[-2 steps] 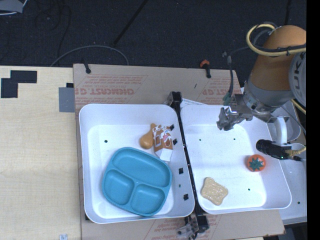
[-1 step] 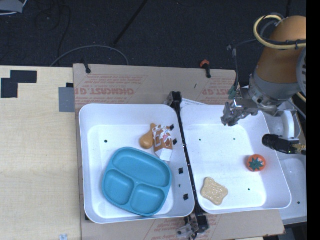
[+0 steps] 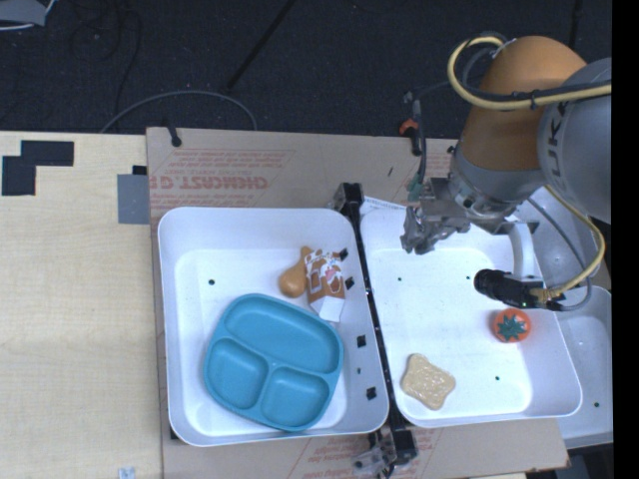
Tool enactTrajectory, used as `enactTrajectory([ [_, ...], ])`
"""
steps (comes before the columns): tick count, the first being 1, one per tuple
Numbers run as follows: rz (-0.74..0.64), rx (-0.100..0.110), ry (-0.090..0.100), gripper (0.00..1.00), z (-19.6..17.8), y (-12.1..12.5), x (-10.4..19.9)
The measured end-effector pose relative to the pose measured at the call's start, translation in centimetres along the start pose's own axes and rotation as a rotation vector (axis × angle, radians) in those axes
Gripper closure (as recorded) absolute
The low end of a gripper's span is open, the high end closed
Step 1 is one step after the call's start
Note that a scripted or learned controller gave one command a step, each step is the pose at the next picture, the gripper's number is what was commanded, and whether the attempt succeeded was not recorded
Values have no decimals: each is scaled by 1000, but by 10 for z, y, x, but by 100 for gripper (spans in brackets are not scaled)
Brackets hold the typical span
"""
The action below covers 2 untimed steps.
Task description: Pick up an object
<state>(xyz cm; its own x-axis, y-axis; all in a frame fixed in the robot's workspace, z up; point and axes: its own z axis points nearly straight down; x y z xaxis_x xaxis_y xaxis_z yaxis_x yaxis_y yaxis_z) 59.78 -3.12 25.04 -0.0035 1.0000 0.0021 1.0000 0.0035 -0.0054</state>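
End effector pointing down, over right bin's far-left corner

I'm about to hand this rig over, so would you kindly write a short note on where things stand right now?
Gripper: above the far-left corner of the right bin, nothing visibly between its fingers.
Right bin: toast-shaped toy near the front, red tomato-like toy at the right.
Left bin: blue divided plate, with a small brown-and-white toy behind it.
Done: nothing picked up yet.
Left: choose an object, grasp and lift it.
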Motion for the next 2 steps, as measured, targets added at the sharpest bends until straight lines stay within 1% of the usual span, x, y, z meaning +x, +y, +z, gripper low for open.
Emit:
enactTrajectory([
  [1, 1, -3, -2, 100, 4, 9, 41],
  [2, -1, -3, -1, 100, 2, 22, 93],
])
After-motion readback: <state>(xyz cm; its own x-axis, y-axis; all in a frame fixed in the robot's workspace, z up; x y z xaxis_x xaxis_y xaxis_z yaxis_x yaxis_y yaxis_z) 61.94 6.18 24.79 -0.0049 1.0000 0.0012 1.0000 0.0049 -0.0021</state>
